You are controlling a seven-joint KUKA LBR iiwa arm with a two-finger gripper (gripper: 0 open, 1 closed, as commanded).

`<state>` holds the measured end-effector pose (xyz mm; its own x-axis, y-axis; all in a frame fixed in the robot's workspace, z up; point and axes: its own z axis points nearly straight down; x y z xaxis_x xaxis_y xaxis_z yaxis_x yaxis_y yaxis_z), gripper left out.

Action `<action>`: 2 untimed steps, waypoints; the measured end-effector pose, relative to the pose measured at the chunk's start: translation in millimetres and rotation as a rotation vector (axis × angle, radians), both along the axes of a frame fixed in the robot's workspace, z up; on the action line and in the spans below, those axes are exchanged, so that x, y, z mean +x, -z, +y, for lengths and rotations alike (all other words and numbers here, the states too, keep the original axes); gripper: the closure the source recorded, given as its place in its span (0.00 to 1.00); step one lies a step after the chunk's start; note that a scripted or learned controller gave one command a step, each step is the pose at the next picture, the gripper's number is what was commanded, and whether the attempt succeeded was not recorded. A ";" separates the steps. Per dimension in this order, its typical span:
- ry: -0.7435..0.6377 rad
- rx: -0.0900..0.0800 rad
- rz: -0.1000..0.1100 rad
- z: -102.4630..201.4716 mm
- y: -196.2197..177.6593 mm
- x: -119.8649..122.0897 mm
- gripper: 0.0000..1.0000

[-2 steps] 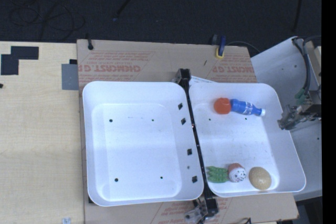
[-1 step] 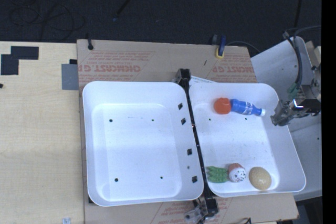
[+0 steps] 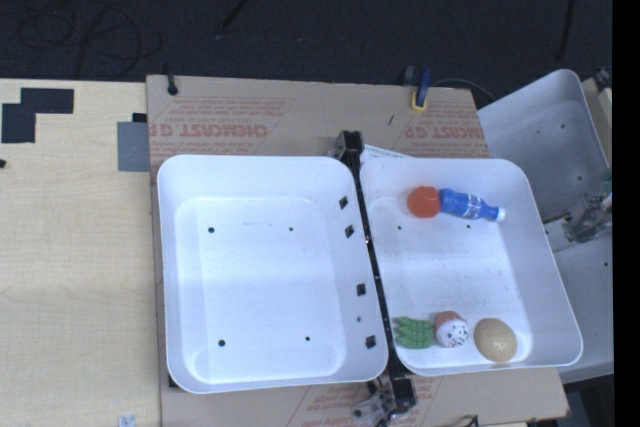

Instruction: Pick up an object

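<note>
The right white bin [image 3: 530, 245] holds several objects. An orange-red round piece [image 3: 423, 202] lies at its far side, touching a blue bottle [image 3: 466, 205] whose white cap points right. Along the near wall sit a green leafy toy [image 3: 411, 332], a small white ball with red spots [image 3: 451, 329] and a tan egg-shaped object [image 3: 495, 339], close together in a row.
The left white bin [image 3: 175, 215] sits beside the right one, joined by a black divider strip [image 3: 362, 255]. Both rest on a cardboard sheet [image 3: 260, 120]. A grey metal plate [image 3: 545, 120] rises at the right. A blue and yellow clamp [image 3: 421, 91] stands at the cardboard's far edge.
</note>
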<state>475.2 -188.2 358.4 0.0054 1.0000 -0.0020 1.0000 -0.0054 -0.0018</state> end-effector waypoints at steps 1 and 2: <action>-0.006 0.007 0.011 17.1 115.9 -1.0 1.00; -0.006 0.002 -0.001 12.4 79.8 0.3 1.00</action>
<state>475.6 -175.8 278.6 -0.0008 1.0000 0.0001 1.0000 0.0008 -0.0007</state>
